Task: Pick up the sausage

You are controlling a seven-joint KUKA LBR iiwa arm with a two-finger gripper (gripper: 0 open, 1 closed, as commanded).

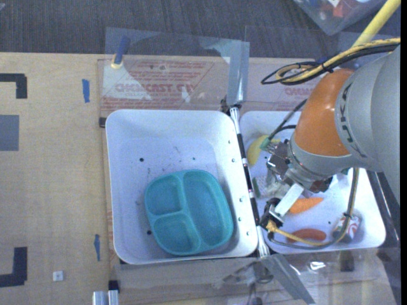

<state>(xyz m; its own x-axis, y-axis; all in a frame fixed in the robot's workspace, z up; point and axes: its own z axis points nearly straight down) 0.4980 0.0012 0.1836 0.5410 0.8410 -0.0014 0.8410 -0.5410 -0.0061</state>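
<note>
A reddish-orange sausage (pixel 310 235) lies near the front wall of the right bin (pixel 375 234). The gripper (pixel 272 184) hangs low over the left part of that bin, behind and to the left of the sausage and apart from it. The wrist and arm cover much of the bin's middle and back. Nothing shows held under the gripper.
An orange carrot-like piece (pixel 308 204) lies just behind the sausage. A yellow-green item (pixel 257 149) sits by the bin's back left wall, and a small dark object (pixel 351 225) at the front right. The left bin (pixel 127 170) holds a teal divided plate (pixel 188 212).
</note>
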